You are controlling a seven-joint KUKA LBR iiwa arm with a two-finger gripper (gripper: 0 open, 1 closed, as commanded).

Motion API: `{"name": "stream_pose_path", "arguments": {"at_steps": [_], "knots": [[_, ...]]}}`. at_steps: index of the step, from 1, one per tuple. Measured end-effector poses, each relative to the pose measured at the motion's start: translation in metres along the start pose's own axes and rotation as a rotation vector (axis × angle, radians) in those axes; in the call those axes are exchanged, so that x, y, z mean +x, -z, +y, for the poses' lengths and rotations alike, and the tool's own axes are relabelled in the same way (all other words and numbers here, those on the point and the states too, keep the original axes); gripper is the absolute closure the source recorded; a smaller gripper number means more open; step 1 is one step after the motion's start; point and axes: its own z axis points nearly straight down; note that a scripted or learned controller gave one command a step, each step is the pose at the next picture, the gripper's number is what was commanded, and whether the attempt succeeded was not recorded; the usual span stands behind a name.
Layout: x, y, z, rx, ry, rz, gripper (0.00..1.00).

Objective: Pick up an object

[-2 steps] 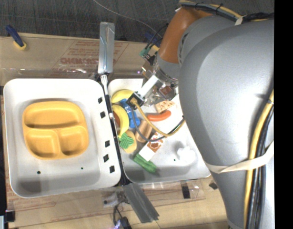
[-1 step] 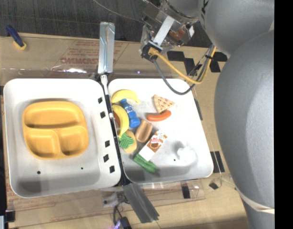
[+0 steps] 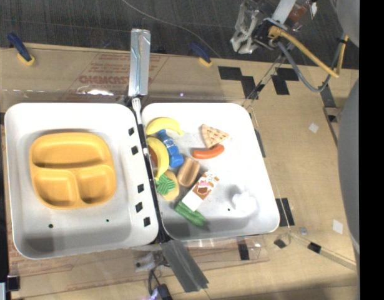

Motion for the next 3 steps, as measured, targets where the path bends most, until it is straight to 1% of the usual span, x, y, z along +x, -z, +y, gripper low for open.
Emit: {"name": "stream_pose_path", "arguments": {"at_steps": [1,2,3], "knots": [[-0.064,-0.043,0.016,0.011,0.226,-0.006,1.00],[-0.078,-0.087,0.005,0.011,0.273,-0.007,1.00],[-0.146,-0.139,0.041,0.013,0.316,-0.008,1.00]]}}
